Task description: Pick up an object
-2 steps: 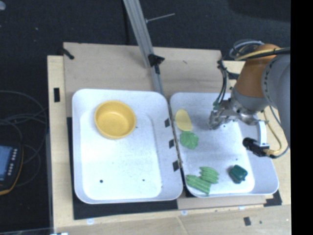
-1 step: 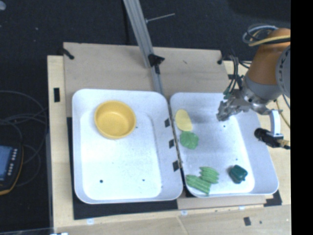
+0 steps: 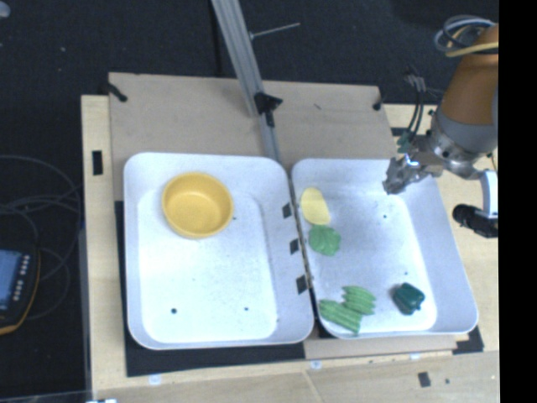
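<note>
A pale wooden table (image 3: 210, 99) carries two white bins, the left bin (image 3: 143, 309) and the right bin (image 3: 449, 267), side by side. A grey metal pole (image 3: 239, 49) slants up behind them. A handheld screen (image 3: 15, 284) lies off the table's left side.

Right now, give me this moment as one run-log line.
gripper: over right bin far corner, nothing seen held | right bin: yellow piece, green pieces, dark teal piece | left bin: yellow bowl

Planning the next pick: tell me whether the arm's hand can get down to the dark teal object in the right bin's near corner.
Probably yes. The hand hangs over the right white bin's far edge, and the small dark teal object lies alone on bare floor, apart from the green ridged pieces, with nothing above it.
</note>
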`<state>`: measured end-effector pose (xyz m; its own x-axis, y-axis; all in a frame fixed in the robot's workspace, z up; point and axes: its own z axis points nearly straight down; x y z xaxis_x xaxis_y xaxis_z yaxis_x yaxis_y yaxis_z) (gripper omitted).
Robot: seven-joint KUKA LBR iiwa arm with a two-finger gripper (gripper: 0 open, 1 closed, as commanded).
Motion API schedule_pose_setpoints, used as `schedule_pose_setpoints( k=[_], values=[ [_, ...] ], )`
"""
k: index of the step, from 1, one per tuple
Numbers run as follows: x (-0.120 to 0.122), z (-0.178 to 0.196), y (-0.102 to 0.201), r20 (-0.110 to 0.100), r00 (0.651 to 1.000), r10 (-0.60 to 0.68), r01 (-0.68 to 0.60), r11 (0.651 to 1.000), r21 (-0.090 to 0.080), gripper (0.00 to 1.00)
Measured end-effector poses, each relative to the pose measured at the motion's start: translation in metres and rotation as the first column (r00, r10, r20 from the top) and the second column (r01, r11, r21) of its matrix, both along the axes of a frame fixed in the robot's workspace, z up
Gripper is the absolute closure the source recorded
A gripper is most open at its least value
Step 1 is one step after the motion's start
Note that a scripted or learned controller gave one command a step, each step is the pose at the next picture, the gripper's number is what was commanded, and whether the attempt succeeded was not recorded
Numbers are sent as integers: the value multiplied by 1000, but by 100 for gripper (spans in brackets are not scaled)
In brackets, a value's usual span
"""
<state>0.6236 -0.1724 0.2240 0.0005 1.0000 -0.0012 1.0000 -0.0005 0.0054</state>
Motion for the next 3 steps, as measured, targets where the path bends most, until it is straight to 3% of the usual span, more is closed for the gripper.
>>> schedule_pose_setpoints(
  k=[3],
  values=[
    [-43, 3, 132, -4, 1000, 3, -3, 1000, 2, 100]
  ],
)
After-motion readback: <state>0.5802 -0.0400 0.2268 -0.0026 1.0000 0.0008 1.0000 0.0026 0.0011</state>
